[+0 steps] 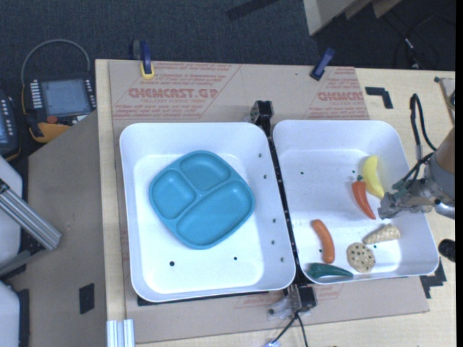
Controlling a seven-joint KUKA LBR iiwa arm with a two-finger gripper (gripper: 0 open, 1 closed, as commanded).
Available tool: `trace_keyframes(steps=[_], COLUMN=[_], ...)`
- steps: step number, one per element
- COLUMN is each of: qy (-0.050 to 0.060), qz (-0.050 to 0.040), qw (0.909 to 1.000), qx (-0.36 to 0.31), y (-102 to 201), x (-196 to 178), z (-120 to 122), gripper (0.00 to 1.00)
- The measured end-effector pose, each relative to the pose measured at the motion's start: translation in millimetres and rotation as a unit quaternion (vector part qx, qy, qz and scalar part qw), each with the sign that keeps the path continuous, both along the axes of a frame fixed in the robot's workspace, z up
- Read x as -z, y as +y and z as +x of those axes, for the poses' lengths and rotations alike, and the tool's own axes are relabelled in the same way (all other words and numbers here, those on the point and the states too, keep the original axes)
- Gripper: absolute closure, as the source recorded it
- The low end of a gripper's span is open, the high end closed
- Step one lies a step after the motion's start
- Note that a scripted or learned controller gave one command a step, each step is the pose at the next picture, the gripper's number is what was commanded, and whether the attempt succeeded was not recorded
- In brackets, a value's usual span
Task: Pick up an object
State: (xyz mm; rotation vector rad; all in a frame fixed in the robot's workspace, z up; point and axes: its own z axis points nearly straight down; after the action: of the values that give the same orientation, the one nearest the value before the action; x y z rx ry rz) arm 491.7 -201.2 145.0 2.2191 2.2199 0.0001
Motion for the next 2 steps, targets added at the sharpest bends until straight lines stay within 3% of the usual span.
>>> trace_keyframes(steps=[1, 2], qy=[0.000, -0.001], qz=[0.0000, -0.0002], qw=[1.0000, 1.0000], qx=[0.000, -0.001], y=[7.4, 7.1], x=[-48.8, -72.9], z=[-6.0, -5.1], gripper=[1.00, 1.00])
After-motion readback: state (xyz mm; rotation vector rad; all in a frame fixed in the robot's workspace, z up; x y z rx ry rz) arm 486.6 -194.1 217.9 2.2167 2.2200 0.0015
